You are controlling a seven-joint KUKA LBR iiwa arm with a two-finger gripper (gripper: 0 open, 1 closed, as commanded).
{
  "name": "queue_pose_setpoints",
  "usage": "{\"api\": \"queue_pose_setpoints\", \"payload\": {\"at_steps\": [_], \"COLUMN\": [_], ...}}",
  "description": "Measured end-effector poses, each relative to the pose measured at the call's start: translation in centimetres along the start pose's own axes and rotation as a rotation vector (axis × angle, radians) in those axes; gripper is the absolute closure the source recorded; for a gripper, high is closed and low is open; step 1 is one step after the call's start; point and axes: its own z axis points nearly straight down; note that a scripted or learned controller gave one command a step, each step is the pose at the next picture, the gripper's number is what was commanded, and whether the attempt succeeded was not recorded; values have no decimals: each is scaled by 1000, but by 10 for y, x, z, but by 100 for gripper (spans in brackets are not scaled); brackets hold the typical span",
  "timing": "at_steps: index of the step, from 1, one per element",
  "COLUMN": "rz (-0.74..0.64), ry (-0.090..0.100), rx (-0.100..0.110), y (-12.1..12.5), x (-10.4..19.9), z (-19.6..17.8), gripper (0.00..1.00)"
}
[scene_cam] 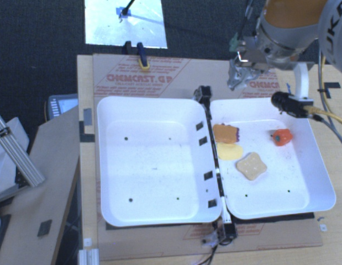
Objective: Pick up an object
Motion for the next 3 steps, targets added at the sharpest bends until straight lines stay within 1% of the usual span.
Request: {"api": "queue_pose_setpoints", "payload": {"at_steps": [1, 2, 3], "rz": [5, 4, 10], "ry": [-1, 0, 1], "rx": [3, 0, -8], "y": [-69, -128, -125], "x": [56, 111, 122], "z": [-6, -46, -140], "gripper": [100, 100, 100]}}
